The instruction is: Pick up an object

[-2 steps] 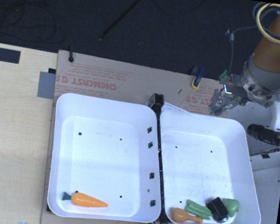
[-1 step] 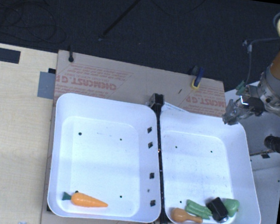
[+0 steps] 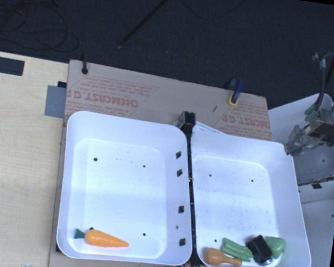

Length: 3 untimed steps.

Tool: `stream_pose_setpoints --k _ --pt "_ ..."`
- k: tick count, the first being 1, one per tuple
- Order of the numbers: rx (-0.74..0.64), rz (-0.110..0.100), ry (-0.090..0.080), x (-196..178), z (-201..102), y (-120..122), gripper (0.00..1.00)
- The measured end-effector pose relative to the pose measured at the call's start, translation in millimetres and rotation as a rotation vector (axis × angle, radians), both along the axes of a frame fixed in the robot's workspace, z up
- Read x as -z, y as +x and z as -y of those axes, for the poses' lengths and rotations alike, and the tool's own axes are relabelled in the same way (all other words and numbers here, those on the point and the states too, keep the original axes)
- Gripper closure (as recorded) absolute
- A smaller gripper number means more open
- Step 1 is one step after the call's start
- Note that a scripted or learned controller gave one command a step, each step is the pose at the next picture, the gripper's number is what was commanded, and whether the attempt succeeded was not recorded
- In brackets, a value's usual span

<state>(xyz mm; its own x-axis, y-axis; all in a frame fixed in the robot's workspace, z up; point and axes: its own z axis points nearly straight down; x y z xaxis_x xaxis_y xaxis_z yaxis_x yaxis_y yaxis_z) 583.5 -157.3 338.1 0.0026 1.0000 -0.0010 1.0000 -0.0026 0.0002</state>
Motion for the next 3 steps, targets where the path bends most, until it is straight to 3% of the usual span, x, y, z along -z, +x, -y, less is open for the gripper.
stream_pose_setpoints --k 1,2,3 --pt "-0.001 -0.005 0.000 58.5 30.7 49.4 1.00" --pt "-0.002 0.001 -0.001 38.0 43.4 61.4 1.00" --pt "-0.003 0.002 0.001 -5.7 36.7 60.4 1.00"
